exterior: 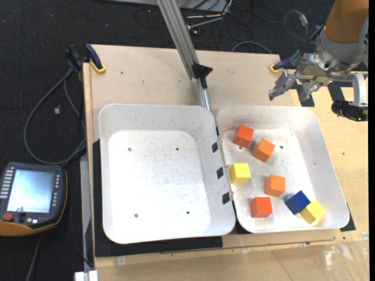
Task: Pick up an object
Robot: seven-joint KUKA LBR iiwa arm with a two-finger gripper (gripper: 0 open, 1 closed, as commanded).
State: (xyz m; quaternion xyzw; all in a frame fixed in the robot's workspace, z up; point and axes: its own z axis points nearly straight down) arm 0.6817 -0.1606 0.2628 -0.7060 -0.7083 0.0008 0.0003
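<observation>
The right bin holds several small cubes: orange ones, a yellow cube near the divider, a blue cube and a second yellow cube at the front right. My gripper hangs above the bin's far rim, well apart from the cubes. Its two fingers are spread with nothing between them.
The left bin lies beside the right one. A slanted metal pole runs down to the divider between them. Clamps sit at the bench's far corners. A teach pendant rests on the floor at left.
</observation>
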